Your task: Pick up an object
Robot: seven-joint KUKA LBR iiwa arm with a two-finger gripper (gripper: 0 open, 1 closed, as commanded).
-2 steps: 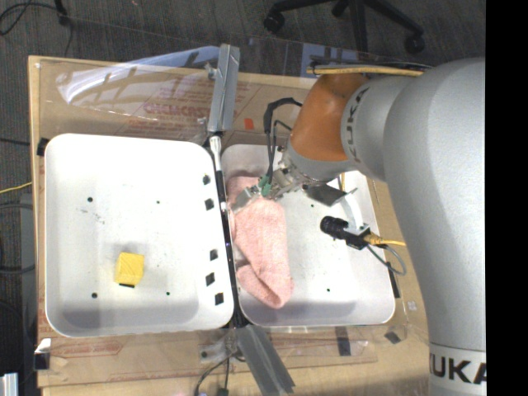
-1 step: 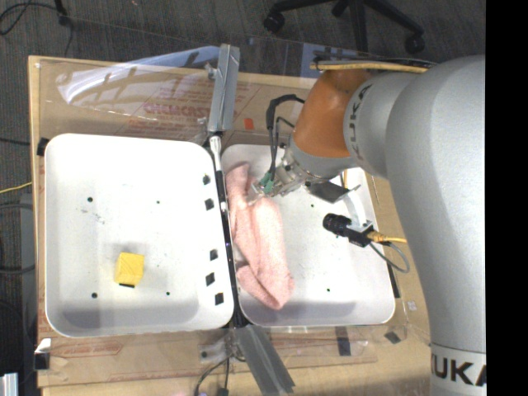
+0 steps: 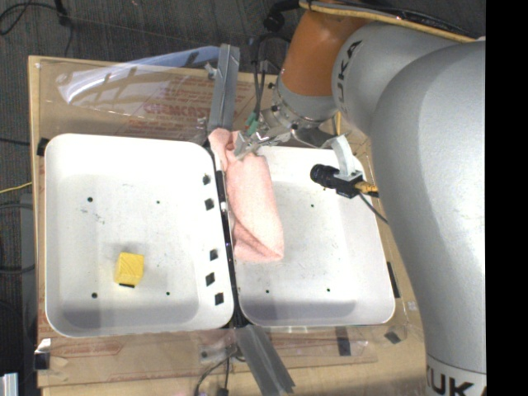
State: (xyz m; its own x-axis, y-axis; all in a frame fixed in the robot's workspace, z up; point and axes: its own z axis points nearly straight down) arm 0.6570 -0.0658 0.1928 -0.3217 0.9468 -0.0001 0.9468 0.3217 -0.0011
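A pink cloth (image 3: 254,209) lies lengthwise along the left side of the right bin (image 3: 346,246), and its top end is lifted near the divider between the bins. My gripper (image 3: 246,144) is at that top end, at the bin's far left corner, with its metal fingers shut on a fold of the cloth. The lower part of the cloth still rests on the bin floor. A small yellow block (image 3: 129,268) sits in the left bin (image 3: 82,172), near its front left.
The grey arm with its orange band (image 3: 318,52) fills the right side and overhangs the right bin. A black cable fitting (image 3: 334,177) hangs over the right bin's floor. Clear plastic sheet (image 3: 140,89) lies behind the left bin.
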